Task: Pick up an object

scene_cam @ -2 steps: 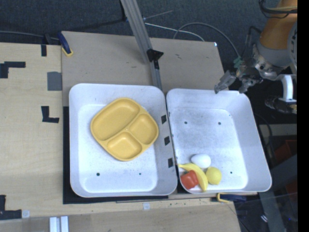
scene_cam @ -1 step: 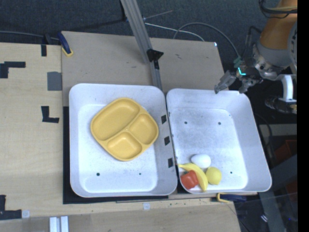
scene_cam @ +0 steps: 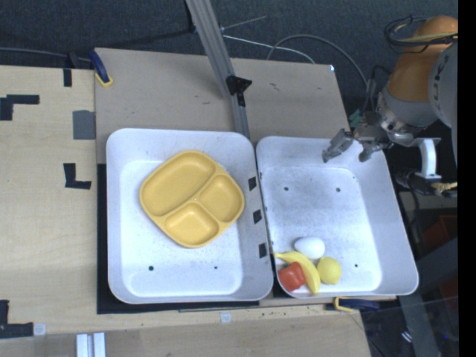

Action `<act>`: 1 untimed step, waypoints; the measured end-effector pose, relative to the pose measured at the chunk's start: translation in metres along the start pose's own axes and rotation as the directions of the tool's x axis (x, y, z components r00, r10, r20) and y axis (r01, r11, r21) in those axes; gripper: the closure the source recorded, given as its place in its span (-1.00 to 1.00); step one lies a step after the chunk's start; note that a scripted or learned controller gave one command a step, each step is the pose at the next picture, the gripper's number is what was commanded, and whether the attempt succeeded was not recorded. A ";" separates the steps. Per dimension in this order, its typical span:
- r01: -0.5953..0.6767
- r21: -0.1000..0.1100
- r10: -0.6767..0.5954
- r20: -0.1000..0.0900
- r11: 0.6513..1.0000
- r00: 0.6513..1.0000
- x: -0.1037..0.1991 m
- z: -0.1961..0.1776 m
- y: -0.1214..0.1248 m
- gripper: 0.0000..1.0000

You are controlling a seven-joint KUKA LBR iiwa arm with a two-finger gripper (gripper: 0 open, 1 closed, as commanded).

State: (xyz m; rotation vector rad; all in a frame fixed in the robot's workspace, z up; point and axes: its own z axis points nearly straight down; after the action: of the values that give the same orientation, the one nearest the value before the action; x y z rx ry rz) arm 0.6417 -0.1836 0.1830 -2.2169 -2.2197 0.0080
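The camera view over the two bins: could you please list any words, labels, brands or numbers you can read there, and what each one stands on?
None can be read.
Yellow divided plate in the left bin: plain, no print.
Right bin, white egg, banana: no lettering.
Black tape marks on the bench: shapes, not letters.
Gripper: no legible marking.

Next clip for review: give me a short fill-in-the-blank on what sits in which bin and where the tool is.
1. The yellow divided plate lies in the ____ bin.
2. The plate has ____ compartments.
3. The white egg sits in the right bin near its ____ edge, beside the banana.
4. The tool hovers over the right bin's ____ edge.

Missing words: left; three; front; far
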 end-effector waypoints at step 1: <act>0.000 -0.001 0.000 0.001 1.000 1.000 -0.005 0.049 0.005 -1.00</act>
State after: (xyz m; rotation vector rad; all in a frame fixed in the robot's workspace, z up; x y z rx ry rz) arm 0.6469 -0.1891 0.1339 -2.2173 -2.2210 0.0076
